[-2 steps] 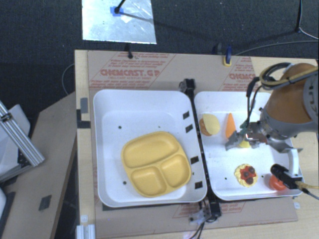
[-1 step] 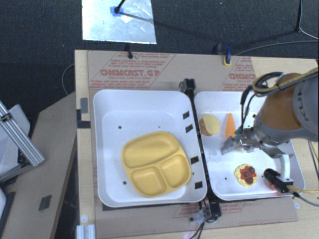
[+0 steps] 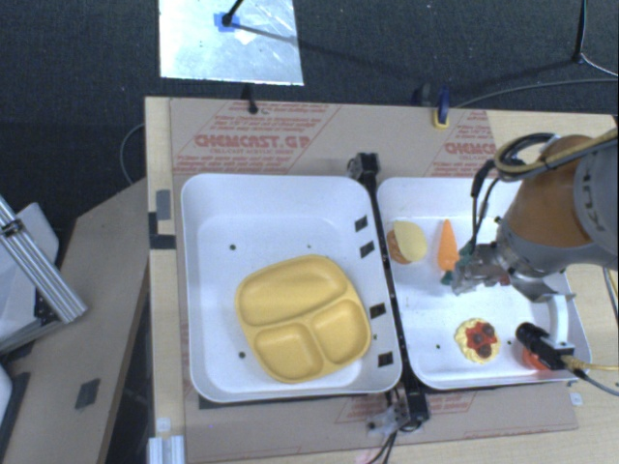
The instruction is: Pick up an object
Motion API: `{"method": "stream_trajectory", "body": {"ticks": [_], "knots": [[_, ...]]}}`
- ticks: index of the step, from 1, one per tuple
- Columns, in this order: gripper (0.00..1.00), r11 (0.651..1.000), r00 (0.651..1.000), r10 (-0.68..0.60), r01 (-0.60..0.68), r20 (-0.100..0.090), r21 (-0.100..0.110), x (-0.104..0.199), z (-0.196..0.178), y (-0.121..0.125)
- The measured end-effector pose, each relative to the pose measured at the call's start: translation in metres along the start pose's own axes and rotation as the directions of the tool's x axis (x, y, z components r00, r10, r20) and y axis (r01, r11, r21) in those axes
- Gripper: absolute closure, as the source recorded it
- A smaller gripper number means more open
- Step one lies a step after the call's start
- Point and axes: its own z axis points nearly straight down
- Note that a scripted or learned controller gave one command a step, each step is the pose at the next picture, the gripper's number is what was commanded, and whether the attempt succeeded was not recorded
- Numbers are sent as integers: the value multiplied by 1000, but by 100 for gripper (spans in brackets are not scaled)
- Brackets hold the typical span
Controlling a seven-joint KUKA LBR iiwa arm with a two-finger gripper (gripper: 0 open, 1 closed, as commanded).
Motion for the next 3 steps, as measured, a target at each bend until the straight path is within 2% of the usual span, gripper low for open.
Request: {"method": "stream_trajectory", "body": {"ticks": [2, 3], "knots": [[100, 1000, 1000, -4, 4, 1, -4, -9, -94, 12], [100, 1000, 1000, -5, 5, 0, -3, -9, -129, 14]]}}
